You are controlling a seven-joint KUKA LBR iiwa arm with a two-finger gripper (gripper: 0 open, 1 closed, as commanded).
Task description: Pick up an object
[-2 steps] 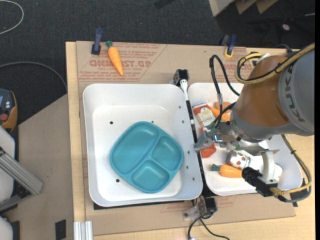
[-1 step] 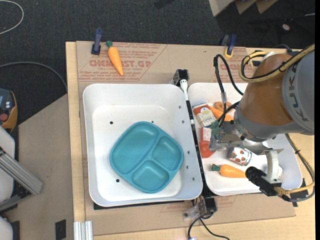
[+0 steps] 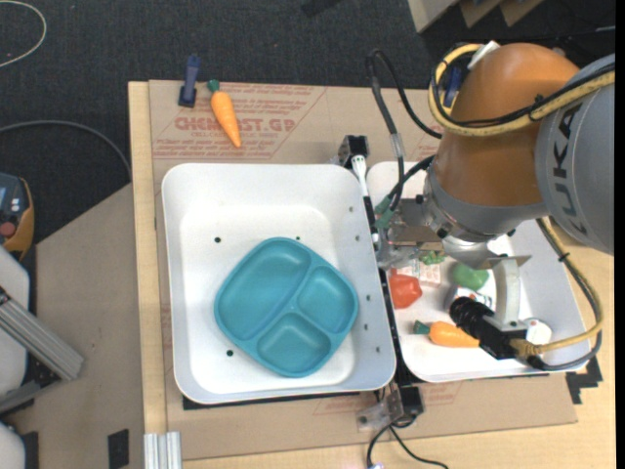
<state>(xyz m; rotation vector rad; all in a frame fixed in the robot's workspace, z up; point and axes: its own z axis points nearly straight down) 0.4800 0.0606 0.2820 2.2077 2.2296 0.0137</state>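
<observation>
The arm rises closest to the lens, and its orange band covers much of the right bin. Below it the gripper hangs low over that bin's left side, just beside the wall shared with the left bin. The wrist hides its tip, so I cannot tell whether it is released or clenched, and nothing can be seen grasped in it.

There are two bins. The right one holds three loose things. One red piece lies right under the gripper, though contact cannot be judged. One green piece lies just right of it, partly under the wrist. One orange piece lies nearer the front edge.

The left bin holds one teal plate with three compartments, lying flat.

Behind the bins, on the cardboard, lie one carrot and, near it, one blue thing.
</observation>
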